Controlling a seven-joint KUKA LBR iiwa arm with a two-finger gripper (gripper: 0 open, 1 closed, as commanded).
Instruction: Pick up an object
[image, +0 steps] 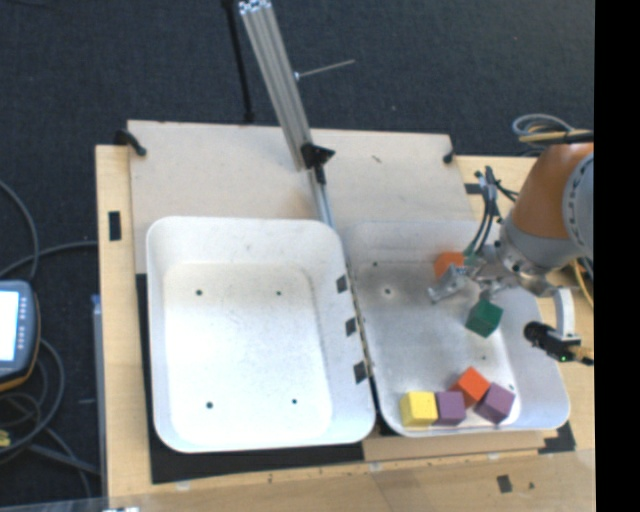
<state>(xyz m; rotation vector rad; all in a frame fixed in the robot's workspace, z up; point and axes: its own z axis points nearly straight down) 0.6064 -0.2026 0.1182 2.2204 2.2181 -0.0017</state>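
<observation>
My gripper (474, 288) hangs over the upper right part of the right bin (400, 330), below the arm's orange band. A green block (484, 319) sits directly under it, touching or nearly touching; I cannot tell whether it is held. A small orange object (448, 263) lies just up and left of the gripper. Along the bin's front edge are a yellow block (420, 407), a purple block (451, 407), an orange block (473, 384) and a second purple block (496, 402).
The left bin (165, 300) stands beside the right one, with clips along their shared rim. A slanted aluminium post (283, 90) rises from behind the bins. Cables and a black connector (548, 338) hang by the arm at the right.
</observation>
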